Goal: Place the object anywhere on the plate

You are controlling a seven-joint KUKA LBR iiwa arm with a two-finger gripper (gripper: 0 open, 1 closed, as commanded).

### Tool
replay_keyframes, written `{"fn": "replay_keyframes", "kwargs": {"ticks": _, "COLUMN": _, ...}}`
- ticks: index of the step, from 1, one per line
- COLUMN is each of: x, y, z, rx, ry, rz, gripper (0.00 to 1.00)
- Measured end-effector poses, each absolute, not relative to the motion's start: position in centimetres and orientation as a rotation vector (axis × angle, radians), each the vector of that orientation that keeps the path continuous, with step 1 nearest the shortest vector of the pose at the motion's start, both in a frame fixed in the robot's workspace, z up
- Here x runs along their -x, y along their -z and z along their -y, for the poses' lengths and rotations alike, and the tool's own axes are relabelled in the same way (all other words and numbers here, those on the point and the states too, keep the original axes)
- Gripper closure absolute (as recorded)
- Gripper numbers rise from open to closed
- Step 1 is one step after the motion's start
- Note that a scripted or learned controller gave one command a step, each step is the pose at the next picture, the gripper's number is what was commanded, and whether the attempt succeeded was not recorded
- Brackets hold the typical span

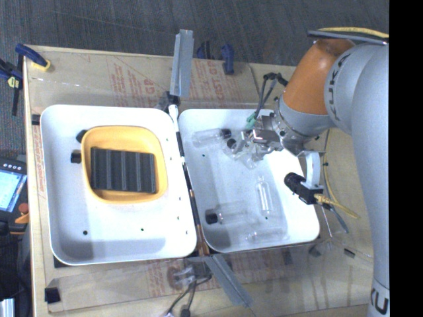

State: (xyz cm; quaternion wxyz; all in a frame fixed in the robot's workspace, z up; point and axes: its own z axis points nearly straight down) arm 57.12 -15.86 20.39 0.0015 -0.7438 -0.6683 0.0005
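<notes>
Bench: pale wooden top (119, 78) on dark floor, blue clamps (228, 57) at its far edge.
Bins: 2 shallow white bins side by side, left bin (59, 230) and right bin (301, 226).
Plate: yellow-rimmed plate (125, 136) in left bin, dark ribbed insert (123, 169) at its centre.
Objects: several clear plastic bottles in right bin; 1 bottle (264, 196) near the bin's middle, 1 black-capped bottle (225, 214) toward the near left corner, 1 bottle (210, 137) at the far left, another (264, 232) by the near wall. None on the plate.
Arm: grey with orange band (317, 78), reaching in from the right over the right bin's far side.
Gripper: gripper (254, 144) low among clear items at the bin's far side; whether anything sits within it, cannot tell.
</notes>
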Motion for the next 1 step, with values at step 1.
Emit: {"fn": "replay_keyframes", "kwargs": {"ticks": 1, "x": -58.54, "y": -19.71, "z": 8.24, "rx": 2.211, "ry": -0.003, "rz": 2.226, "gripper": 1.0}}
